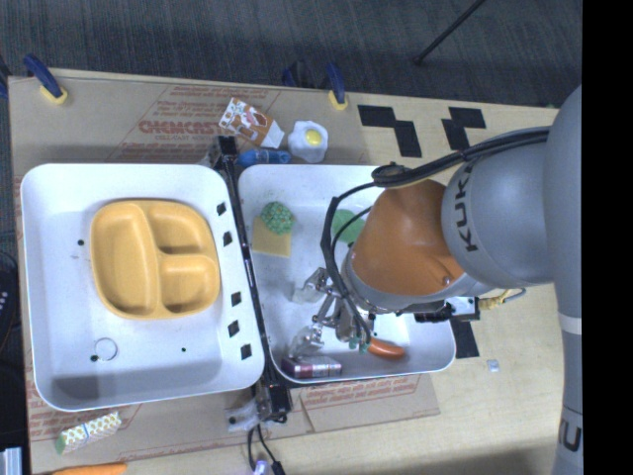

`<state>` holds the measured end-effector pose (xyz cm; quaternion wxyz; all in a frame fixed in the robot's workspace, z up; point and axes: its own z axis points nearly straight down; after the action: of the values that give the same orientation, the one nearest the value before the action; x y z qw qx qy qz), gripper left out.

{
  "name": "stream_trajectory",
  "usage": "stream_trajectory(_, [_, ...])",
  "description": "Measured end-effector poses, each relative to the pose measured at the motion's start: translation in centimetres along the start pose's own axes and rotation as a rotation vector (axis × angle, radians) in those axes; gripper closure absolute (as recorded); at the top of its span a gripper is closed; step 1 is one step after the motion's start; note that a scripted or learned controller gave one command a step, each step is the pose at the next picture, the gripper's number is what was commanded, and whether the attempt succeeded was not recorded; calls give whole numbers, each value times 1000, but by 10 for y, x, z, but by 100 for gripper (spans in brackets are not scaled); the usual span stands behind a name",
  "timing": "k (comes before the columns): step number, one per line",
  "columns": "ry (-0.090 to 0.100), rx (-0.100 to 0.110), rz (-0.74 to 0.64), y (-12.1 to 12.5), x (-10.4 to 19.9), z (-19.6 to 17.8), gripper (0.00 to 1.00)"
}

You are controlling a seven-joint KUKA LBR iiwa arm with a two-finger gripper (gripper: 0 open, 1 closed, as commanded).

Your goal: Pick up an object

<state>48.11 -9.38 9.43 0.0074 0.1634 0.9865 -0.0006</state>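
Note:
My gripper (pixel 309 314) hangs low in the right bin (pixel 297 181), near its front left part, below the orange wrist band. Its metal fingers (pixel 310 286) stand open, spread apart with bare bin floor between them. A dark red tube (pixel 315 368) lies just in front of the gripper by the bin's front wall. An orange carrot-shaped piece (pixel 387 348) lies to the gripper's right. A yellow sponge (pixel 271 240) with a green knobbly ball (pixel 278 216) on it sits further back. A green object (pixel 346 228) is partly hidden under the arm.
The left bin (pixel 40 265) holds a yellow divided tray (pixel 153 257) and a small clear ring (pixel 105 348). Behind the bins lie a snack packet (pixel 243 119), a blue item (pixel 262 156) and a yellow-white piece (pixel 309 140). A wrapped candy (pixel 89 429) lies at the front left.

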Motion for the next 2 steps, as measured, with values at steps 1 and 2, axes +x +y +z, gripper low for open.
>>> stream_trajectory(1, [0,0,0,0,0,0,0])
stream_trajectory(2, [0,0,0,0,0,0,0])
